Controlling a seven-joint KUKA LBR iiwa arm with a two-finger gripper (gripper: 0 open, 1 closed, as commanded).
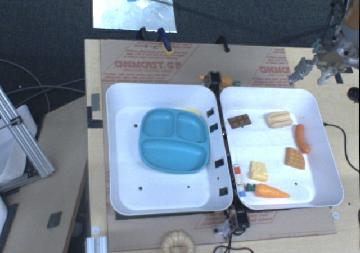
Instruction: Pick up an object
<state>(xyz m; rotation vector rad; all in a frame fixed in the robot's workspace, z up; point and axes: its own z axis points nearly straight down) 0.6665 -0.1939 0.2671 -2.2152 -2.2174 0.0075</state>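
The hand (pixel 314 72) hangs spread and empty just past the right bin's (pixel 326 134) far corner (nothing gripped yet). Nearest below it lies the bread roll (pixel 279 118), the sausage (pixel 302 138) beside. I'd judge this the approach: next, swing inward, then descend.

The gripper (pixel 314 72) hangs behind the right bin (pixel 320 134); below it lie bread roll (pixel 279 119), sausage (pixel 302 138), waffle (pixel 294 158), carrot (pixel 271 191). Far left, the left bin (pixel 121 150) holds a divided plate (pixel 173 140).
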